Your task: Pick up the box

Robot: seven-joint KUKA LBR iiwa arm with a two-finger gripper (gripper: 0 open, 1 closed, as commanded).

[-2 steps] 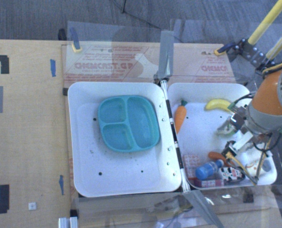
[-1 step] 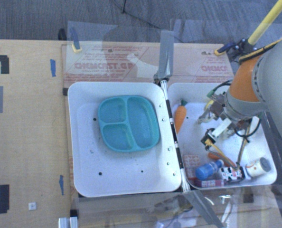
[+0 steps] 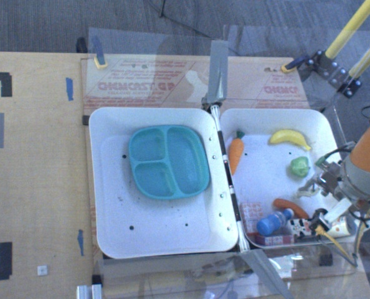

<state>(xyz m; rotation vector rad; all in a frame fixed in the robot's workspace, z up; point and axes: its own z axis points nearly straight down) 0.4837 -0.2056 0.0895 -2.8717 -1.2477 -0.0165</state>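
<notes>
The box [image 3: 252, 213] is a flat white carton with red print, lying at the front left of the right bin [image 3: 266, 120]. A blue bottle [image 3: 272, 222] rests against its right side. My gripper [image 3: 322, 184] hangs over the right edge of that bin, below the orange wrist band [image 3: 367, 157]. It sits well to the right of the box, just right of a green toy vegetable [image 3: 299, 166] and above an orange-red sausage [image 3: 289, 207]. I see nothing held in the gripper.
A carrot [image 3: 235, 154] lies by the divider and a banana [image 3: 289, 137] at the back of the right bin. A small black-and-white item [image 3: 304, 228] sits in the front right corner. The left bin [image 3: 104, 185] holds a teal divided plate [image 3: 169, 161].
</notes>
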